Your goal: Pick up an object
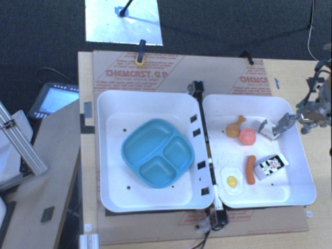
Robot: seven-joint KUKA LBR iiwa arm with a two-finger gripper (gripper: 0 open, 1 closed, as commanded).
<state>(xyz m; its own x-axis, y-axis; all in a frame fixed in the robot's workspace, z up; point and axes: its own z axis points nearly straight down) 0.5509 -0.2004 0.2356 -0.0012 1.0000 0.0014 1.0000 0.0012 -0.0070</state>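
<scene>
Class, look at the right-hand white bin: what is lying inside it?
Inside the right bin lie a chicken drumstick, a pink round piece, a sausage, a fried egg and a small black-and-white carton. The gripper hides part of the bin floor.

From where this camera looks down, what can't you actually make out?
- Gripper, camera view: too small and blurred to tell how its fingers stand, or whether they touch the small white piece beside them.
- Arm: cut off by the right edge.
- Black-and-white carton: print too small to read.
- Tablet at the left: screen washed out, partly behind the bench edge.
</scene>
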